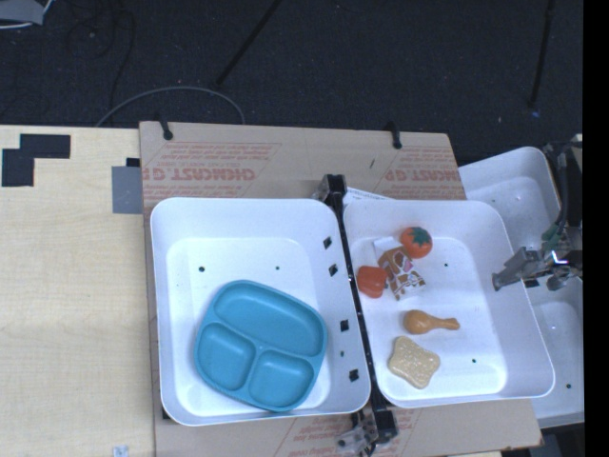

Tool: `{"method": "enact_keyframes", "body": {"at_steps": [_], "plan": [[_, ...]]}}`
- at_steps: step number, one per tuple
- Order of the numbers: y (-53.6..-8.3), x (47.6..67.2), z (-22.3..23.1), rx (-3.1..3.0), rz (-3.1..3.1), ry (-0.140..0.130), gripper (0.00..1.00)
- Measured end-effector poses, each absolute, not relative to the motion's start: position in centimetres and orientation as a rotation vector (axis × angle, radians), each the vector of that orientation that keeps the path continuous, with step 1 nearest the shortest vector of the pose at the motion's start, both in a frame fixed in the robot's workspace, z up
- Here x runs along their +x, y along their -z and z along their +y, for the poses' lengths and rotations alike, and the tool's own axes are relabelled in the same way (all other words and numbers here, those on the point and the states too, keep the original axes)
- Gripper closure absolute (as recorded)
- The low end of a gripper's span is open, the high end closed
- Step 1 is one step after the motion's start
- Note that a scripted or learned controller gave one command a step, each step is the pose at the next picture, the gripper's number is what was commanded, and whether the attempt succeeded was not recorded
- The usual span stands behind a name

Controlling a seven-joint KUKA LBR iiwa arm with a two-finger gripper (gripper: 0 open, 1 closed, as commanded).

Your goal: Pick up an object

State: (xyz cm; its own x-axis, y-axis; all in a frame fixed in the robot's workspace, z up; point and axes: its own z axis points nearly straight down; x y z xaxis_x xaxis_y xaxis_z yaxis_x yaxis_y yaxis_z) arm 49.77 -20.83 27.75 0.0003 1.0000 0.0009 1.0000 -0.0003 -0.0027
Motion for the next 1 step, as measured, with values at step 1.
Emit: {"method": "enact_keyframes", "body": {"at_steps": [1], "plan": [[-23.29, 49.97, -20.2, -2.217, -2.217, -0.004, 0.0]]}}
